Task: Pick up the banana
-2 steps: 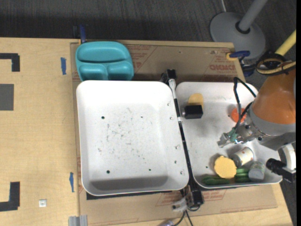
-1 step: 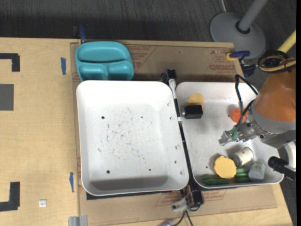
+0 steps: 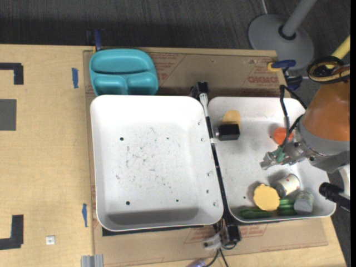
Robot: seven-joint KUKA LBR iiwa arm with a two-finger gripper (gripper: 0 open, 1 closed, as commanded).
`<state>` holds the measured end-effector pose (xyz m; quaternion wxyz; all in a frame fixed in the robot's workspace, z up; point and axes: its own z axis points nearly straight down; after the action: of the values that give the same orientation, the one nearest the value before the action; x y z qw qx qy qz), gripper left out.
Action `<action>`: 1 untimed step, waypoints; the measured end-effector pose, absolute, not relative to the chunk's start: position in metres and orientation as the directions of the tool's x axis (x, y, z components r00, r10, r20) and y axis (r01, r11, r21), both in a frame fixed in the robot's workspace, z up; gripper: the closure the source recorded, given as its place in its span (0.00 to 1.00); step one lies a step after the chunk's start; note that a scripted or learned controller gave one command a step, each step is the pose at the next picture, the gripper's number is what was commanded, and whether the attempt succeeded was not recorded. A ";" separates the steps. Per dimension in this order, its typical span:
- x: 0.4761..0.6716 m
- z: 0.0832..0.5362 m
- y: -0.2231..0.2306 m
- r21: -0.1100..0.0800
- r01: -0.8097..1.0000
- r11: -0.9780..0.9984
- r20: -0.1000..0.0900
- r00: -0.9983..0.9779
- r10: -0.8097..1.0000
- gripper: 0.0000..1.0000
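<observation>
Banana (image 3: 231,117) – yellow, stubby, perhaps half-hidden

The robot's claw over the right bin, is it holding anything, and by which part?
It cannot be told. The gripper hangs over bare floor of the right bin, and nothing is visibly between its fingertips.

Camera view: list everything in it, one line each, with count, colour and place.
Bins: 2, white; left bin, right bin.
Divided tray: 1, teal, behind the left bin.
Yellow block: 1, right bin, far-left part.
Black block: 1, touching the yellow block.
Orange item: 1, partly hidden by the arm.
Yellow round item: 1, near edge; not clearly a banana.
Green item: 1, along the near wall.
Can-like cylinder: 1, silvery.
Grey item: 1, near-right corner.
Gripper: 1, over the right bin.
</observation>
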<state>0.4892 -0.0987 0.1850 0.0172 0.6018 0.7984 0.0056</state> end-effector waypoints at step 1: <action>0.480 0.184 -0.030 0.002 0.983 0.183 -0.001 -0.183 0.983 1.00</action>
<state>0.4797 -0.0297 0.1845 0.0009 0.6391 0.7692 0.0005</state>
